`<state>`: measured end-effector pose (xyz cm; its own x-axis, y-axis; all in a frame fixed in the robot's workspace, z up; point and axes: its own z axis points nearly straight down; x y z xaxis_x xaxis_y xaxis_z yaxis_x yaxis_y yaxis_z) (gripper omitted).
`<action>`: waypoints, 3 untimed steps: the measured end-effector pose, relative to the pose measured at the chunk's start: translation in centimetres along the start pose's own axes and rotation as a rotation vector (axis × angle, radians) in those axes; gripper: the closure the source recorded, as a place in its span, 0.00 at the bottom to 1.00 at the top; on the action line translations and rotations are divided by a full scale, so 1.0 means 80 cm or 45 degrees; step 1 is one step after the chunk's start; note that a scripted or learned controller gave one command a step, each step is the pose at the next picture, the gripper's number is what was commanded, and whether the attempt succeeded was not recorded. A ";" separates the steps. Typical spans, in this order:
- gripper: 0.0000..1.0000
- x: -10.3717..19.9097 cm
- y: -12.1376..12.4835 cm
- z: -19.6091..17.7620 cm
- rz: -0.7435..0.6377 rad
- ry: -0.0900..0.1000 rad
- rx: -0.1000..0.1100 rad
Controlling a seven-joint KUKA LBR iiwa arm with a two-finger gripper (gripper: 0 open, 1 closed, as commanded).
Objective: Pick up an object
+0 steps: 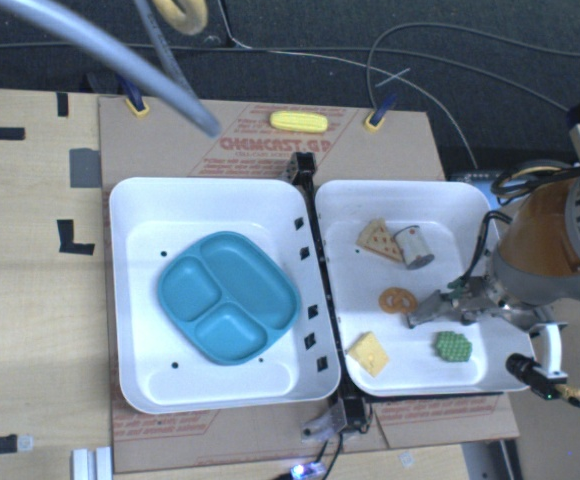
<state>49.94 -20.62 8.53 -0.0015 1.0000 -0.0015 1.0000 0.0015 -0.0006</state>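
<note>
bins: white plastic, smooth, slight gloss
tray: blue plastic, smooth, semi-gloss
surface: pale wood look, matt
sheet under bins: brown cardboard, matt

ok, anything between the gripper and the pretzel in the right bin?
Nothing visible. The gripper sits just right of the pretzel, with bare bin floor between. The green piece and yellow wedge lie nearer the camera, off that line.

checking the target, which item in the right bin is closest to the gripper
The brown pretzel, lying just left of the gripper; the green piece, yellow cheese and cracker lie farther off.
</note>
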 end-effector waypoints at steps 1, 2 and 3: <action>1.00 -0.001 0.001 -0.017 0.000 -0.002 -0.004; 1.00 0.003 0.001 -0.070 0.000 0.001 -0.003; 1.00 0.004 0.002 -0.149 0.000 -0.001 -0.007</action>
<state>50.13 -20.32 20.44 -0.0018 1.0000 -0.0024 1.0000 0.0018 0.0051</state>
